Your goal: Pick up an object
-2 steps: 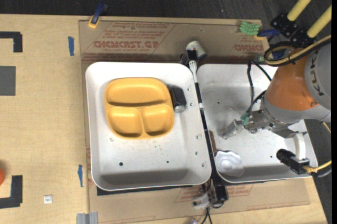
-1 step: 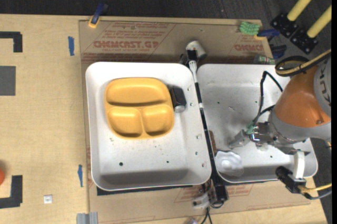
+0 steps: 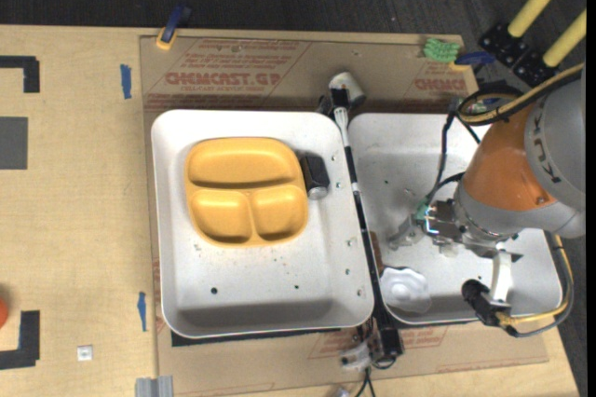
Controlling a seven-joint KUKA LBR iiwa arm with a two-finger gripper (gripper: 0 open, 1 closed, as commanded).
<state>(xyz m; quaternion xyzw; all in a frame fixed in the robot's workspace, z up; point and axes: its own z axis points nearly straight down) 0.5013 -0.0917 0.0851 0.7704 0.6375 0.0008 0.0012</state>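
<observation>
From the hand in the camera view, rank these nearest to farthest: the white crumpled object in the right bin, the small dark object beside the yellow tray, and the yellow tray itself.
Measured from the hand over the right bin:
1. White crumpled object, just below the hand near the right bin's front edge.
2. Small dark object, in the left bin against the tray's right edge.
3. Yellow tray, further left, in the left bin's upper half.

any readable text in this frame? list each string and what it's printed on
"CHEMCAST GP", red print on the brown cardboard sheet behind the left white bin; the smaller red lines above it are too blurred to read.
Red print on the cardboard behind the right white bin: cut off, unreadable.
Dark lettering on the grey arm: partial, unreadable.
</observation>
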